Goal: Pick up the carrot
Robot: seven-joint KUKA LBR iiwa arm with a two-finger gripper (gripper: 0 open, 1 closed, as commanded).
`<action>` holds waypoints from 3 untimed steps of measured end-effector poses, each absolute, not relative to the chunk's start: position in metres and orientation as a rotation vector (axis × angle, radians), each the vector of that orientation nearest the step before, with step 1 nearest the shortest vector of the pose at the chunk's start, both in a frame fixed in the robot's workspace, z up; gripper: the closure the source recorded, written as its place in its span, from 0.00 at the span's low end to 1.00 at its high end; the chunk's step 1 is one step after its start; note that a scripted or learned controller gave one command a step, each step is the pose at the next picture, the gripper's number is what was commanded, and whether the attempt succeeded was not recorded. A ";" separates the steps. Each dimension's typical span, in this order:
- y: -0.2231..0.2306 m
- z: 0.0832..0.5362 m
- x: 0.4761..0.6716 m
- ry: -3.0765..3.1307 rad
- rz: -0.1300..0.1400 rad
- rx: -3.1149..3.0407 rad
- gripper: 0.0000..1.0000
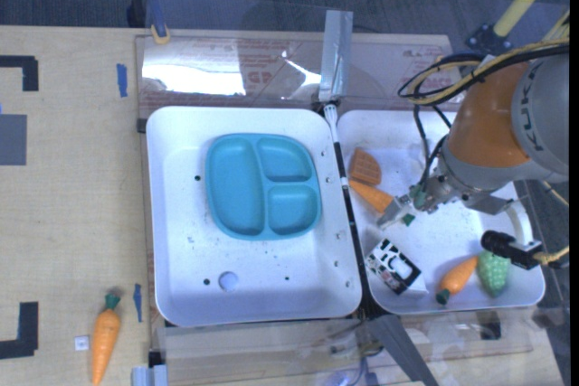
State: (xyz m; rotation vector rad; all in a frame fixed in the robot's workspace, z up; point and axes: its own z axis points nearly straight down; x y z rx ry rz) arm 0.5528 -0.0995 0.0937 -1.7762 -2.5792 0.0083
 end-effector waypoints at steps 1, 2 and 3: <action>-0.108 0.086 0.610 -2.406 -0.003 -2.025 0.00; -0.105 0.083 0.661 -2.503 0.034 -1.855 0.00; -0.102 0.087 0.658 -2.495 0.047 -1.837 1.00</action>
